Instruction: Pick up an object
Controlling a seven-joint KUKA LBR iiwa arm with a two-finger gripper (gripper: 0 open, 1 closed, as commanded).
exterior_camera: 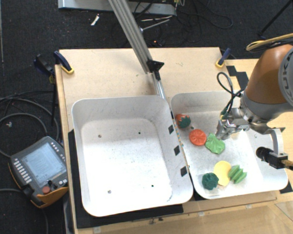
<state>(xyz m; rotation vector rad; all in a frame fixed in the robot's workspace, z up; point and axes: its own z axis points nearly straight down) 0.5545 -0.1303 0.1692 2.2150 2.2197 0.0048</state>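
Note:
Several small toy foods lie in the right bin. A light green leafy piece sits near its middle, with an orange-red round slice touching its left side. Farther back is a small red and green piece. Near the front lie a dark green lump, a pale yellow disc and a ridged green piece. My gripper reaches in from the right and hangs right over the upper right edge of the light green leafy piece.
The left bin sits beside the right one, sharing a raised divider. A slanted metal pole crosses the back of the bench. A black bracket on the arm hangs over the right bin's right side.

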